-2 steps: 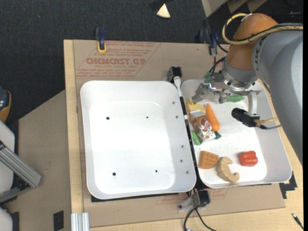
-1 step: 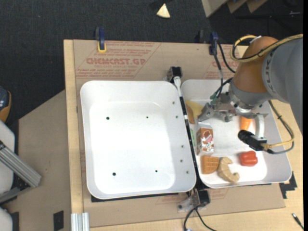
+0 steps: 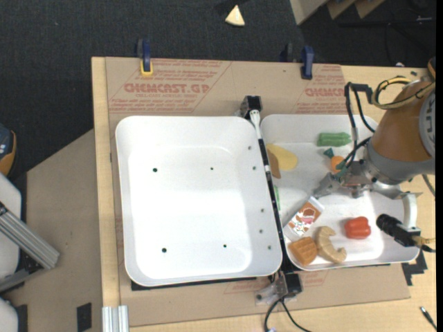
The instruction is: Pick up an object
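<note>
The right bin (image 3: 304, 126) holds several small items. A green piece (image 3: 333, 139) lies at its back and a tan-yellow piece (image 3: 282, 159) at its left. In the front half lie a red-and-white packet (image 3: 304, 219), an orange-brown chunk (image 3: 302, 250), a tan curved piece (image 3: 331, 245) and a red block (image 3: 357, 227). My gripper (image 3: 339, 178) hangs low over the middle of this bin, right beside a small orange item (image 3: 337, 162). The grey and orange wrist (image 3: 405, 133) covers the bin's right side.
The left bin (image 3: 138, 133) lies beside the right one, with a black divider rail (image 3: 266, 178) between them. A black part (image 3: 394, 228) juts over the right bin's front right corner. Blue clamps (image 3: 145, 50) hold the brown board at the back.
</note>
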You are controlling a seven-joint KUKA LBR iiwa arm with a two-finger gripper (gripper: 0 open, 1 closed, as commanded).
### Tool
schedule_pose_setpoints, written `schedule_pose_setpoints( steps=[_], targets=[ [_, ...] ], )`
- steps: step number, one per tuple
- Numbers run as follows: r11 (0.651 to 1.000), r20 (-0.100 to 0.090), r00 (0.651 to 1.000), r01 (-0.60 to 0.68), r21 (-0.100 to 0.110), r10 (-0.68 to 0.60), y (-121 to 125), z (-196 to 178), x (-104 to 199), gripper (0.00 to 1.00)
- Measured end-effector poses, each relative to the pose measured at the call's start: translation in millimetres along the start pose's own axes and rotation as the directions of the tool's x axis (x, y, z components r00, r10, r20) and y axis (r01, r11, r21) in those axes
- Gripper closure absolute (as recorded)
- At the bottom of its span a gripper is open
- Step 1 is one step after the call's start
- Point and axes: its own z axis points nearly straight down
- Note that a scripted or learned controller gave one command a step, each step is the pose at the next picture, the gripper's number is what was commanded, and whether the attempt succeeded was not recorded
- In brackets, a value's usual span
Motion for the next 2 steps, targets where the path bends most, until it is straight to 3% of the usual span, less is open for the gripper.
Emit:
schedule_pose_setpoints(
  steps=[1,2],
  targets=[
    [1.0,0.004,1.0,0.008,-0.023,-0.008,-19.9,-155.2,5.6,0.0],
    [1.0,0.0,1.0,0.015,-0.013,-0.015,100.4,-90.2,44.1,0.0]
  ],
)
